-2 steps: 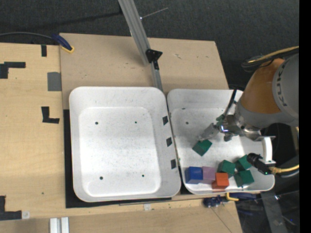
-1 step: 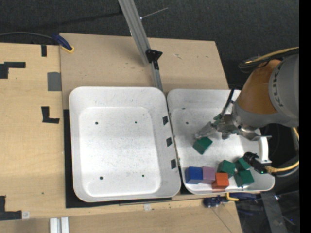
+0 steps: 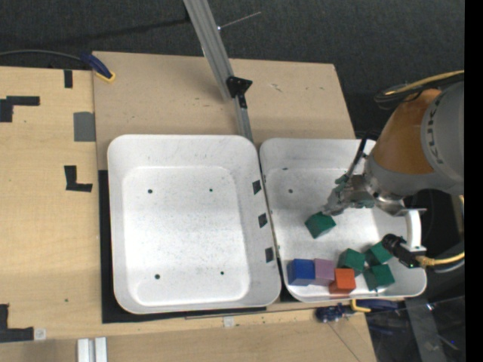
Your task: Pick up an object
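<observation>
Along the near edge of the right bin (image 3: 302, 151) I see a row of small blocks bunched toward its near right corner: a blue cube (image 3: 302, 270), a pale purple block (image 3: 324, 269) touching it, an orange cube (image 3: 344, 279) just beside that, and three green blocks (image 3: 352, 259) clustered at the corner itself. A little farther in, apart from that cluster and nearer the middle of the bin, sits a single green cube (image 3: 321, 224), tilted on the floor of the bin. The gripper (image 3: 341, 200) is right above and just beyond it, tip pointing down toward the cube's far right side. I judge this to be the approach or descent for a grasp on that lone green cube; I cannot tell how far apart the jaws are, and nothing is visibly held between them. The next move, as I read it, calls for centring over the cube and closing squarely on it, since a tilted block could slip out. The grey arm (image 3: 441, 138) comes in from the bin's right edge, its orange band (image 3: 400, 138) above the wrist, bent downward over the bin. The left bin (image 3: 121, 157) lies alongside, and beyond both bins an aluminium rail (image 3: 211, 36) crosses the bench's far edge.
</observation>
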Motion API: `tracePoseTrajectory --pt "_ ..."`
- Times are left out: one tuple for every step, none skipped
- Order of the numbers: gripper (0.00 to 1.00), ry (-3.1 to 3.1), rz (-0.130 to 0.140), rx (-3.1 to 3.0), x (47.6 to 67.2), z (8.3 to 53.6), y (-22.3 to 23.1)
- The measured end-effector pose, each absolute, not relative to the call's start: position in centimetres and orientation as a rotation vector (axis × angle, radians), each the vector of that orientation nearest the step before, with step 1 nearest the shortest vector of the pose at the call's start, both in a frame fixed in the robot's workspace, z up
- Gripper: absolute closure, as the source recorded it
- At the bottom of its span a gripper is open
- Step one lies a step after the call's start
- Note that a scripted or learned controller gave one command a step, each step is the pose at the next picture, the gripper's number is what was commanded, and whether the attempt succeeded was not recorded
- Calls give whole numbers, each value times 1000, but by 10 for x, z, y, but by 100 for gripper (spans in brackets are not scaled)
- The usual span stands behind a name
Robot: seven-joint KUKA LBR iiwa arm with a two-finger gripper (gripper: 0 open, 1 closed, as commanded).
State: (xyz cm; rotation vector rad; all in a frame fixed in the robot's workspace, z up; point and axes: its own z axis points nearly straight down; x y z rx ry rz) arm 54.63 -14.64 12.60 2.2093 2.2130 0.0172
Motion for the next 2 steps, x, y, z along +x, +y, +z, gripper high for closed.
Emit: tracePoseTrajectory --pt "100 2220 3 2217 553 187 -151" --pt "100 2221 2 2218 554 222 -151"
